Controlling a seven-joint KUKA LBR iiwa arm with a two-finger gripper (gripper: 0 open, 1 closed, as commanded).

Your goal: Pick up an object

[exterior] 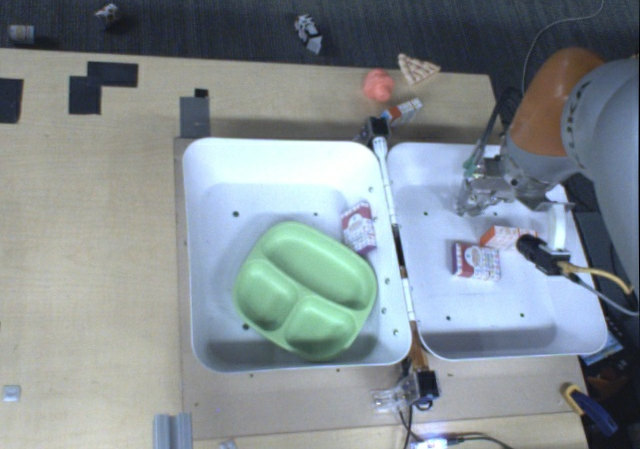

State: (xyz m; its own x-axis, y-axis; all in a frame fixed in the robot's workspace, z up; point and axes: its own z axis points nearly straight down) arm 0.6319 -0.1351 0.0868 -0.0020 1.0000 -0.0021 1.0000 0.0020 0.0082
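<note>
- I see my gripper [482,193] hanging over the upper part of the right bin [440,317], its metal fingers pointing down toward the bin floor; at this slant I cannot judge how high above the floor they sit.
- I cannot tell how wide the pincer stands: the fingers read as 1 tangled metallic cluster, so apart or together is not something I will guess. Nothing shows between them, so I treat the pincer as carrying nothing.
- The nearest candidates are in the same bin: a small red-and-white packet [476,261] lying flat, and an orange-and-white piece [501,235] just beside it, toward the arm. Both lie below the gripper in this view, near it but apart from it.
- Main risk as I judge it: a straight descent from here lands on bare bin floor, short of both items, and closes on air.
- Second risk: the 2 items lie so close together that a grasp on 1 may nudge or half-catch the other, and a flat packet gives thin edges to pinch.
- The left bin [200,237] holds a green divided plate [305,287] and another small packet [358,227] at its edge, near the wall between the 2 bins; both are well apart from the gripper.
</note>
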